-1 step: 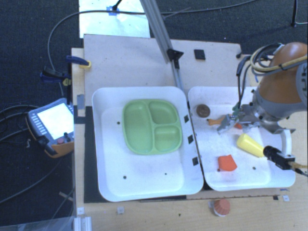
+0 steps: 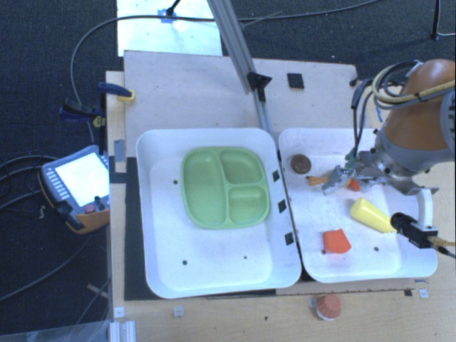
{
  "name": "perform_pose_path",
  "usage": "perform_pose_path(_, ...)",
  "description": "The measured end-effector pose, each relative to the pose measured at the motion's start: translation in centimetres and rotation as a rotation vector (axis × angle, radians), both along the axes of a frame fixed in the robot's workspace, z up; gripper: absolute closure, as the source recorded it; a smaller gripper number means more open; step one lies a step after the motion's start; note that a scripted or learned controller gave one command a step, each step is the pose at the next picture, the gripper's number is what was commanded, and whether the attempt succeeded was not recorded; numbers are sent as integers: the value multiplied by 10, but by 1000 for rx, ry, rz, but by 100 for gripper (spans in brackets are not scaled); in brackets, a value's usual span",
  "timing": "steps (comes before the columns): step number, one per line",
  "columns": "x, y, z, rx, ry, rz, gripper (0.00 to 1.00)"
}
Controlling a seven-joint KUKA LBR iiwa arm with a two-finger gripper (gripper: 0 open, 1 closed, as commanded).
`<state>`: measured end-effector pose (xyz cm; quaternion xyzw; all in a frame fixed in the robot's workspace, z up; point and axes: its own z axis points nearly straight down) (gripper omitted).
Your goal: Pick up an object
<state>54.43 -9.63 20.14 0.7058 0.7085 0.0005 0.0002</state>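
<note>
Right bin (image 2: 313,266) on the table: gripper (image 2: 340,178) low at its upper middle, aperture cannot be told, over an orange-tipped piece (image 2: 314,180); yellow wedge (image 2: 370,214) at gripper's 4 o'clock, long axis 10-to-4; orange block (image 2: 335,241) at 6; brown disc (image 2: 301,164) at 10.

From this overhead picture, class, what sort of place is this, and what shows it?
Probably a robotics lab test bench. A robot arm reaches over two white bins, a handheld control pendant lies beside the bench, and loose cables trail across the dark carpet.
</note>
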Motion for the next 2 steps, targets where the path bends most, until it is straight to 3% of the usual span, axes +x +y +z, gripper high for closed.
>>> perform_pose_path(2, 1, 9, -99, 1, 4, -4, 0)
